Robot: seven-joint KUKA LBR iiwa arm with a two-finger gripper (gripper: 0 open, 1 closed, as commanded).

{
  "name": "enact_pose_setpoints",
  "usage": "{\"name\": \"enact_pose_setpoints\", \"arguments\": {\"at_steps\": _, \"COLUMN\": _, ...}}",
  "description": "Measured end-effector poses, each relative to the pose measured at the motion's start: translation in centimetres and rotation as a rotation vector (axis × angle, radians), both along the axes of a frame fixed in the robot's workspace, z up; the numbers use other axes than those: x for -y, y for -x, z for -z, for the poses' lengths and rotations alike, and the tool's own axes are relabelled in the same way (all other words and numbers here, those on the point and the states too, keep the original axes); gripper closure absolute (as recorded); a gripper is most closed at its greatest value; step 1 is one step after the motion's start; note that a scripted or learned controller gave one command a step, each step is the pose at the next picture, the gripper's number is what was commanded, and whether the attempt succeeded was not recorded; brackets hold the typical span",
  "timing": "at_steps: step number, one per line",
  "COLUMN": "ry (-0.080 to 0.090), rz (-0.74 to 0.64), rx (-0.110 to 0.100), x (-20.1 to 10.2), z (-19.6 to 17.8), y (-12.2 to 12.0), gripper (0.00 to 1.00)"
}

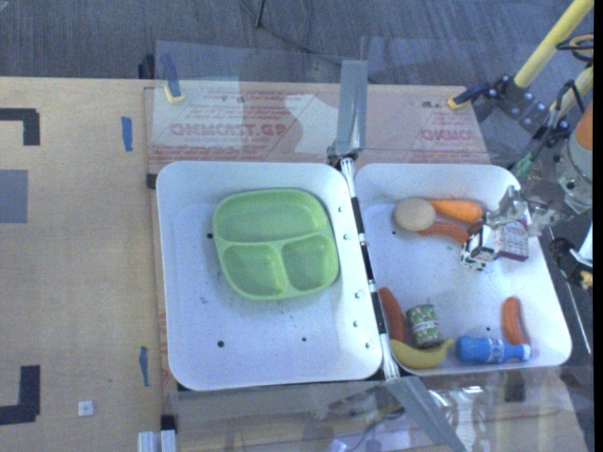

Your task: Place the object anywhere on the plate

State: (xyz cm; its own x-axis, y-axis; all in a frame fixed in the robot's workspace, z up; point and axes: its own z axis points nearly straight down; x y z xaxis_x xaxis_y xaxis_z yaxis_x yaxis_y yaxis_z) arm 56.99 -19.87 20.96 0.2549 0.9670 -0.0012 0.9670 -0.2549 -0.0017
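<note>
Red lettering on the clear plastic sheet (283, 121) behind the two bins shows reversed and blurred, so no word reads with certainty.

A silvery metal pincer (490, 235) with dark cables trailing behind it.

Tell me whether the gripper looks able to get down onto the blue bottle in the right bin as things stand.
Probably yes. The blue bottle lies flat by the near wall of the right bin, uncovered from above, the banana beside its cap end. The gripper is over that bin.
</note>
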Motion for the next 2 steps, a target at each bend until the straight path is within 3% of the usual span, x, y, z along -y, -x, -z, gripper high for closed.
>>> {"name": "enact_pose_setpoints", "arguments": {"at_steps": 1, "ry": 0.0, "rz": -0.227, "rx": 0.004, "x": -6.3, "z": 1.5, "y": -4.2, "gripper": 1.0}}
{"name": "enact_pose_setpoints", "arguments": {"at_steps": 2, "ry": 0.0, "rz": -0.583, "rx": 0.007, "x": -12.6, "z": 2.4, "y": -9.8, "gripper": 1.0}}
